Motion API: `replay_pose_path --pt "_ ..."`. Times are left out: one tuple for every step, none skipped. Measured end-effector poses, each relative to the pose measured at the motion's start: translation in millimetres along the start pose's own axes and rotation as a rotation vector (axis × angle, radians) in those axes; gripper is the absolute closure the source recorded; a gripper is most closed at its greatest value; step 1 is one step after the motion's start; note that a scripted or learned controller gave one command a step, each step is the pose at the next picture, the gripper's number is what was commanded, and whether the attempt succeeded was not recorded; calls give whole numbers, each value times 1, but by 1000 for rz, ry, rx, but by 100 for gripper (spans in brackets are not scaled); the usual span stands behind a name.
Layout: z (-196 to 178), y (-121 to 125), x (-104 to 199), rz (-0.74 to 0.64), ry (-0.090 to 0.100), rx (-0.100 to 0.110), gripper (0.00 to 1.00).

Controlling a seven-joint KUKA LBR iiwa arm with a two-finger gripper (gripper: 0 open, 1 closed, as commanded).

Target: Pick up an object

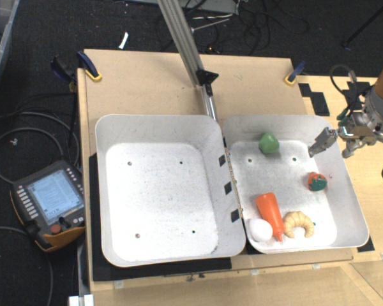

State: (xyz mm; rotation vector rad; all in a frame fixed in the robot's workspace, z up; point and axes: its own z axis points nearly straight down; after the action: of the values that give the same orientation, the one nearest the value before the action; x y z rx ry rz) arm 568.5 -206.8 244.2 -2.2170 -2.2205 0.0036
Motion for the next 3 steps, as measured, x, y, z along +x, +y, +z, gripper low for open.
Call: replay_pose_path --pt "-2 1 0 -1 -1 -4 0" --pt "55 10 4 -3 0 1 0" --pt "103 6 13 0 1 1 0"
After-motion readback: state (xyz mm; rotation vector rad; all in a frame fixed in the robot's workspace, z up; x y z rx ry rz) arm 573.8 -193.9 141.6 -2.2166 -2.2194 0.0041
